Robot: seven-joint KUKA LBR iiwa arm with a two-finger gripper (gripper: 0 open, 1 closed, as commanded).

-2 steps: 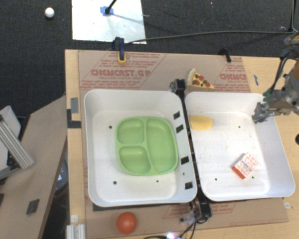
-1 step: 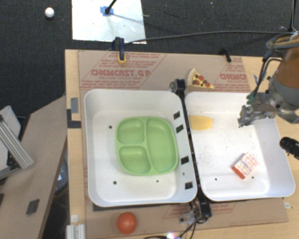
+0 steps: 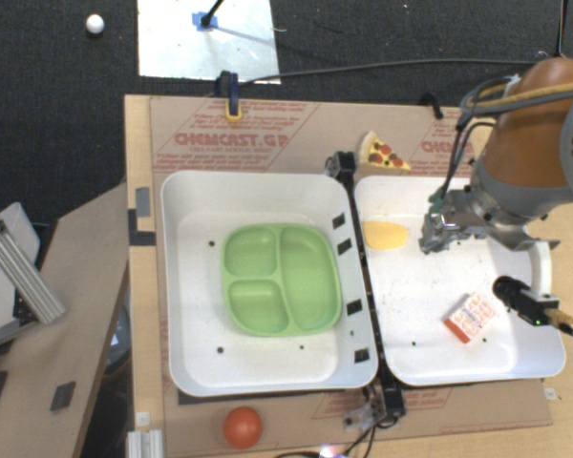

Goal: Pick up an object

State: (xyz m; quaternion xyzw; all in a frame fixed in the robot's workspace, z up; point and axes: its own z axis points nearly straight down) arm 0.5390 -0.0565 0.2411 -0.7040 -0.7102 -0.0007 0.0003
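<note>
Over the right-hand white bin (image 3: 516, 370): the grey arm's two-finger gripper (image 3: 439, 234) hangs low near the bin's back-left part, close above the floor or on it; which, I cannot tell.
Grip state: whether the gripper is open or closed cannot be made out at this slant, and nothing is visibly held.
Nearest candidate: a flat pale-yellow rounded piece (image 3: 386, 235) lies just to the left of the gripper in the same bin, apart from it by a narrow gap.
Second candidate: a small red-and-white box (image 3: 471, 317) lies in front of the gripper and a little to its right, well apart from it.
Far left of the gripper: a green divided plastic plate (image 3: 282, 280) sits in the middle of the other white bin (image 3: 186, 351).
Behind the gripper, outside the bins: a toy pizza slice (image 3: 384, 153) rests on the cardboard-covered tabletop (image 3: 267, 136).
Step in hand: probably the descent for a grasp, with no object secured yet.
Next move calls for: shifting left so the yellow piece is centred under the gripper, then pressing right down to the bin floor, since so thin a piece offers little edge and could slide away.
</note>
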